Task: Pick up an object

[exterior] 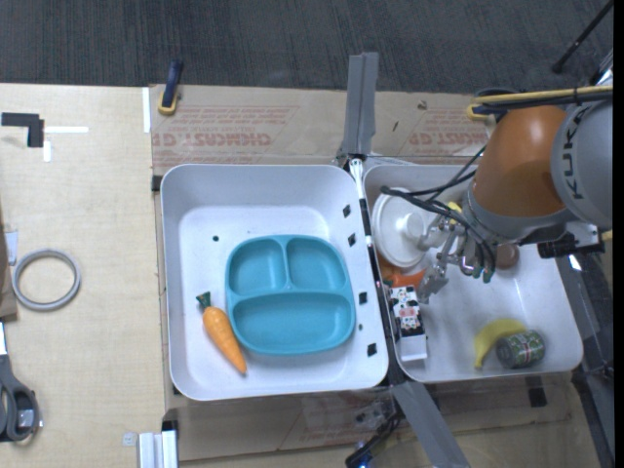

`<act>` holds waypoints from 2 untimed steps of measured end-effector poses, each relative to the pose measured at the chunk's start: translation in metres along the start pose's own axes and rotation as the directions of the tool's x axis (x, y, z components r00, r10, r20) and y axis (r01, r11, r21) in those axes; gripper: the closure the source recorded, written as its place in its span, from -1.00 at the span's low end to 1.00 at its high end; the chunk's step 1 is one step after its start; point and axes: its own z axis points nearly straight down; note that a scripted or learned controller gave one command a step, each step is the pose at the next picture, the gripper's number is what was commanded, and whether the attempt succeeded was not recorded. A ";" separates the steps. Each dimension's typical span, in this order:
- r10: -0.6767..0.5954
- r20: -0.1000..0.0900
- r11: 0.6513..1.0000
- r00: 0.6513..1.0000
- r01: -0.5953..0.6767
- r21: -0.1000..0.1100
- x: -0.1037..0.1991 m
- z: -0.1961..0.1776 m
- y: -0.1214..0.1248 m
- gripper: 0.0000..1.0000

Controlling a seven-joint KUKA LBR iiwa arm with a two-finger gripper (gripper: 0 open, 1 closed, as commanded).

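my gripper (pixel 450 257) hung low in the right bin (pixel 546 364); i could not tell its state. at nine o'clock sat a white bowl (pixel 393 230), at seven a small box (pixel 407 320), at four a banana (pixel 493 339) touching a dark ball (pixel 522 350). the left bin (pixel 185 261) held a blue tray (pixel 290 293) and carrot (pixel 223 335).

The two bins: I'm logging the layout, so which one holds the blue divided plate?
The left bin holds the blue divided plate, beside a carrot; the right bin has the gripper over it.
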 end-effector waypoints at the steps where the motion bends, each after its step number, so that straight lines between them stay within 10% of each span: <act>1: -0.076 0.003 0.997 0.997 0.076 0.001 0.006 -0.001 -0.001 -1.00; 2: -0.079 -0.001 0.997 0.997 0.079 0.001 -0.019 0.000 0.000 -1.00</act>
